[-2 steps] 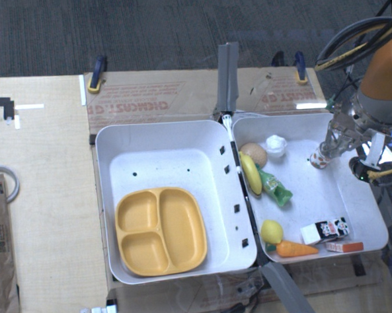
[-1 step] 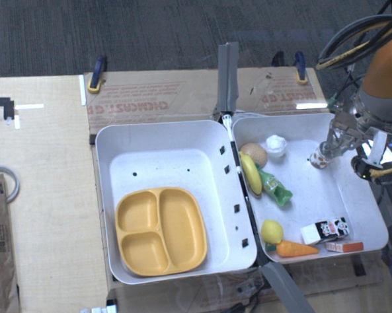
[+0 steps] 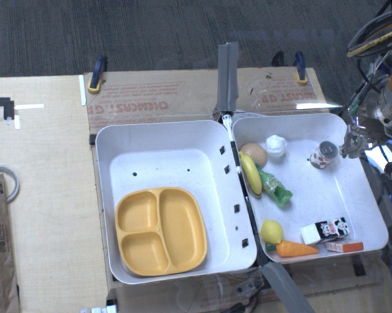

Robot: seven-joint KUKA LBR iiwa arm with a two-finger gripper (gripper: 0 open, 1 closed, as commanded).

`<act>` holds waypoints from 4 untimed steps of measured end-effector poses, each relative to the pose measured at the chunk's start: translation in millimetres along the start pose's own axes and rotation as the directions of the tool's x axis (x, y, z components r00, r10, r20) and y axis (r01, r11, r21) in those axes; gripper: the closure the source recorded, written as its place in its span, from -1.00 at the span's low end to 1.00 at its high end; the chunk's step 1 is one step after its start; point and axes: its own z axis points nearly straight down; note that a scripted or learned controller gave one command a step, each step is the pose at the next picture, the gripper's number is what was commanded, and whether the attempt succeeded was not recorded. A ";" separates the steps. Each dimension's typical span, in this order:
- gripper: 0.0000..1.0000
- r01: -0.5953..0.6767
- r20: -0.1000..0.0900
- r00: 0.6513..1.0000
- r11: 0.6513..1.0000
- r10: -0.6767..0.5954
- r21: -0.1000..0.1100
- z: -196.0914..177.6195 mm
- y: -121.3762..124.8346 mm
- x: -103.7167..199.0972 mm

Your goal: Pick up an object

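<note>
— Right bin (image 3: 357, 195), what's it holding?

— Banana (image 3: 251, 173), lemon (image 3: 271, 231), carrot (image 3: 296, 249), a small carton (image 3: 326, 230), a little can (image 3: 323, 153); all lying loose, any could be picked. The yellow tray (image 3: 161, 230) is sitting in the left bin (image 3: 116, 151).

— The claw?

— Gripper (image 3: 351, 144) is hanging at the right bin's far edge, just beside the can. I can't tell how it's set; nothing seems held.

Cardboard sheet (image 3: 179, 94) under bins, held by two blue clamps (image 3: 98, 72). Brown paper bag (image 3: 1, 244) at table's (image 3: 46, 195) left edge.
</note>
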 end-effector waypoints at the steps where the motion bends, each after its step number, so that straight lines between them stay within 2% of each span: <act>1: 1.00 0.386 -0.001 0.922 0.922 -0.386 -0.002 -5.9 -9.0 0.3; 2: 1.00 0.697 0.000 0.717 0.717 -0.697 -0.003 22.4 -11.2 -3.3; 3: 1.00 0.694 0.000 0.720 0.720 -0.694 -0.001 16.2 -9.8 -4.4; 4: -1.00 0.695 0.000 0.719 0.719 -0.695 -0.001 16.2 -9.9 -4.3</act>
